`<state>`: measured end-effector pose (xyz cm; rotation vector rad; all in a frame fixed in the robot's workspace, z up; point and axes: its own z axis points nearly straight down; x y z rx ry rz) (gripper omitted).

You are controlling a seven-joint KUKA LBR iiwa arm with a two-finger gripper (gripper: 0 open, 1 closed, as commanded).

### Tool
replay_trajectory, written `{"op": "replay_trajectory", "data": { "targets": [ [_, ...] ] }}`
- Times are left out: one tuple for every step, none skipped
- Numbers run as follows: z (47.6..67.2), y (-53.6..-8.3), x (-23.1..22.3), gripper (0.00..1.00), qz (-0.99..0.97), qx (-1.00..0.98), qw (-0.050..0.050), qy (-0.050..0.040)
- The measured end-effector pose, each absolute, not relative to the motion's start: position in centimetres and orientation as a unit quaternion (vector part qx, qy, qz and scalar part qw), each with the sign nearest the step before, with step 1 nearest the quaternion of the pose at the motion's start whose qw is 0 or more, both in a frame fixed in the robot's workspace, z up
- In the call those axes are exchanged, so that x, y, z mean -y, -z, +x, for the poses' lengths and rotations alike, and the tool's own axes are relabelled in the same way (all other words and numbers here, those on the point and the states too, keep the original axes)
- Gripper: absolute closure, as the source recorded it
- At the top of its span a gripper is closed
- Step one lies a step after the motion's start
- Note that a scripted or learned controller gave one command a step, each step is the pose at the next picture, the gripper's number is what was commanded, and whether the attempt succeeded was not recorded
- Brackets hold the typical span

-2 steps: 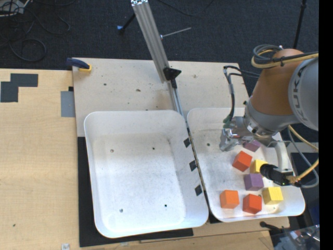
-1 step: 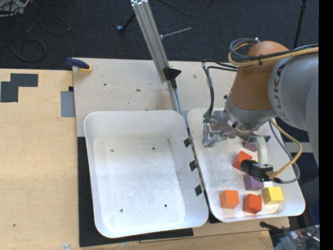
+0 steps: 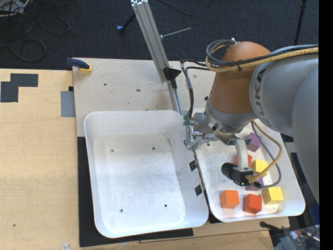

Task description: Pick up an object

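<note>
Camera view, from above: the arm [image 3: 244, 87] bends over the right bin [image 3: 214, 181], its gripper [image 3: 196, 135] low beside the rim shared with the left bin [image 3: 135, 165]. Whether the gripper is open or closed cannot be told. An orange cube [image 3: 229, 199], red cube [image 3: 252, 203] and yellow cube [image 3: 272, 195] sit clustered toward the view's lower edge, apart from the gripper. A descent here risks striking the rim or closing on bare floor.

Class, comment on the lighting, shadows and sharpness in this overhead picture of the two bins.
Camera view: soft, even light, the left bin bright without glare; camera view: no hard shadows around the orange cube and red cube, both sharp-edged; camera view: the arm's orange band carries a soft highlight, and the dark floor loses detail.
</note>
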<state>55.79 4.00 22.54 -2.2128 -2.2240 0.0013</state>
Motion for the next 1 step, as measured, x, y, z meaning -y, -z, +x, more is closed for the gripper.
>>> {"op": "replay_trajectory", "data": {
  "targets": [
    [57.18, -22.45, -9.78, 1.0, -0.705, 0.709, 0.001, -0.0003]
  ]
}}
